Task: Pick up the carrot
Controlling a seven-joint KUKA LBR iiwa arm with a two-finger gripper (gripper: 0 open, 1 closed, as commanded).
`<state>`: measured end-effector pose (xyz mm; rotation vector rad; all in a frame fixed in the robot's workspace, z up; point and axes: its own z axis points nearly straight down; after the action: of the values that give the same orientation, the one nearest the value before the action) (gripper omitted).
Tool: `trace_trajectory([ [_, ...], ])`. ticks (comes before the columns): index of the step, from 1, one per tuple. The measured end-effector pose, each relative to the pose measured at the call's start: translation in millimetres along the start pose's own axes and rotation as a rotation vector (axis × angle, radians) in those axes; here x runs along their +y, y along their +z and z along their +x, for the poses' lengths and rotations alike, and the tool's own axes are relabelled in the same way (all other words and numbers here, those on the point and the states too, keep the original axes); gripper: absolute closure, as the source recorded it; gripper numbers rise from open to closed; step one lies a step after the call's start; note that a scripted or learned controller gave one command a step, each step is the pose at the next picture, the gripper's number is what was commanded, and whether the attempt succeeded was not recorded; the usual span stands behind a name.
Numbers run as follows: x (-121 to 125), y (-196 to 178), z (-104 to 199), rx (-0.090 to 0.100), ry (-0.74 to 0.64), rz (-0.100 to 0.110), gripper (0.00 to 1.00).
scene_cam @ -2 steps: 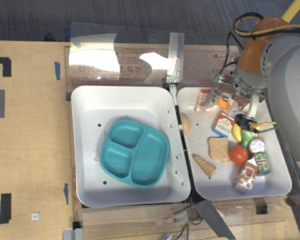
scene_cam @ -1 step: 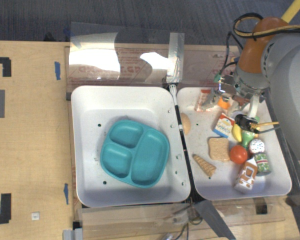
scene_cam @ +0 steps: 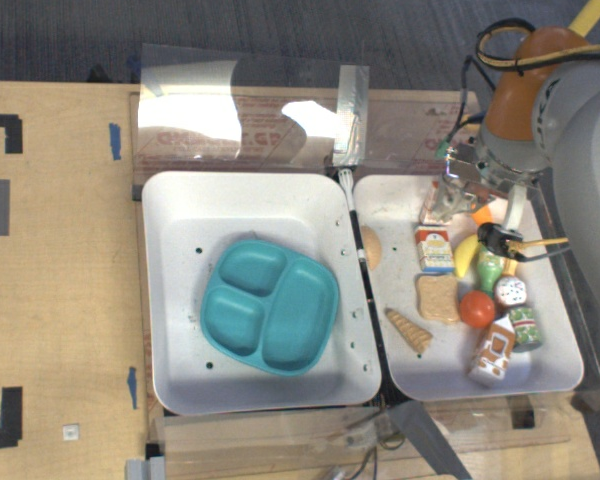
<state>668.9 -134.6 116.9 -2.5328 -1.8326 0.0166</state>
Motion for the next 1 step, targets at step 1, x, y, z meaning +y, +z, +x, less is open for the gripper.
trace_trajectory([
  [1,-36.8,15.5,-78.8,-0.003,-0.221,-0.017,1.00],
])
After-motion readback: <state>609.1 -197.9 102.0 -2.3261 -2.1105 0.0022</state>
